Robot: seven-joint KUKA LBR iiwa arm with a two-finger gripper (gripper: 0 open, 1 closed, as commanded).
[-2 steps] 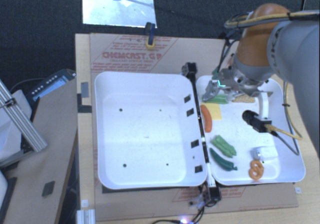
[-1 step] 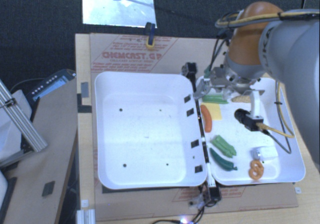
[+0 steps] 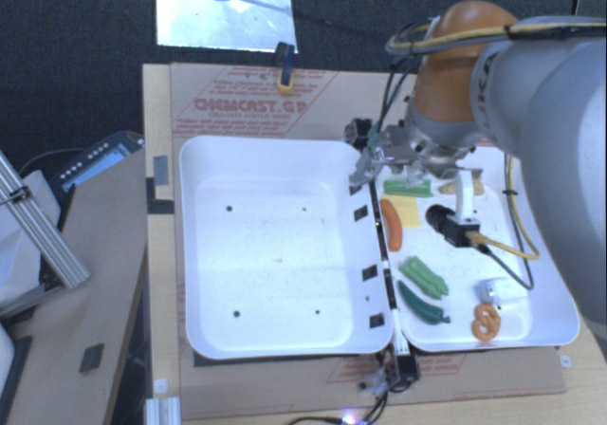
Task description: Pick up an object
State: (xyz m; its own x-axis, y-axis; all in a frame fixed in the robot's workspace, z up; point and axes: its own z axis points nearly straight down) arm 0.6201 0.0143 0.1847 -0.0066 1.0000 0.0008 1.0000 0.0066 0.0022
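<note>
Two smooth white bins [image 3: 275, 252]; glossy orange carrot [image 3: 391, 224]; knobbly pretzel [image 3: 486, 322].

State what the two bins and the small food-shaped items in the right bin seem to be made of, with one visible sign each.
Bins: likely moulded plastic; glossy white, rounded rims.
Orange carrot shape, green pods, pretzel shape: probably toy plastic or rubber; flat, uniform colours. Uncertain at this size.

text: "CHEMCAST GP", red print | on: brown board [image 3: 248, 102] under bins
</note>
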